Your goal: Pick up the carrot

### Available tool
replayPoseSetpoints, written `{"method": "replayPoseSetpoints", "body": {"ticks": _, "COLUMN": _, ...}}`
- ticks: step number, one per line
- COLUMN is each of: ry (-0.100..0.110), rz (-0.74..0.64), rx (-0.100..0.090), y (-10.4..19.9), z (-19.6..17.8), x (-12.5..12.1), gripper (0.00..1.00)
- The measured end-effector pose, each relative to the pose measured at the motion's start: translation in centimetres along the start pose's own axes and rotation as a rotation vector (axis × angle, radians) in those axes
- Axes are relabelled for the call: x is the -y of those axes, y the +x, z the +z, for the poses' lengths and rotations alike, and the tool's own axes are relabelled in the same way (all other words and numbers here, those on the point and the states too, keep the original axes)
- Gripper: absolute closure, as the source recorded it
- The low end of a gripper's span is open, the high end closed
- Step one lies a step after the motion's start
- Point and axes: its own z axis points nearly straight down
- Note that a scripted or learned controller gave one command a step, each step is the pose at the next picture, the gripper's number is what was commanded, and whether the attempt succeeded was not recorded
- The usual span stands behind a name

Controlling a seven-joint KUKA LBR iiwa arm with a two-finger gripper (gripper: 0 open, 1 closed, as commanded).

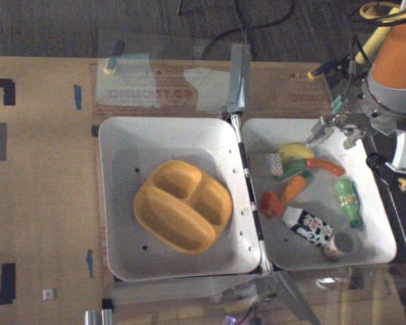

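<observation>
So carrot [293, 189] lies in right bin [379, 249], wedged among red pepper [270, 204], banana [296, 152], chili [325, 166]. Gripper [334, 131] hovers above bin's far edge, fingers spread, holding nothing. Risk: crowded pile, could snag neighbour instead.

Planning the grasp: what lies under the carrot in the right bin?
The carrot lies tilted, its top against a green piece, its lower tip beside a red piece. Mostly white bin floor around it; directly beneath is hidden.
</observation>
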Motion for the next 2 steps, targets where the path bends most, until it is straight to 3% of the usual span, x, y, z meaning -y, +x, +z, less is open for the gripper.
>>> {"method": "replayPoseSetpoints", "body": {"ticks": 1, "ry": -0.019, "rz": -0.304, "rx": 0.005, "y": 0.9, "z": 14.5, "x": 0.9, "gripper": 0.0}}
{"method": "replayPoseSetpoints", "body": {"ticks": 2, "ry": -0.03, "rz": -0.293, "rx": 0.012, "y": 0.2, "z": 13.2, "x": 0.7, "gripper": 1.0}}
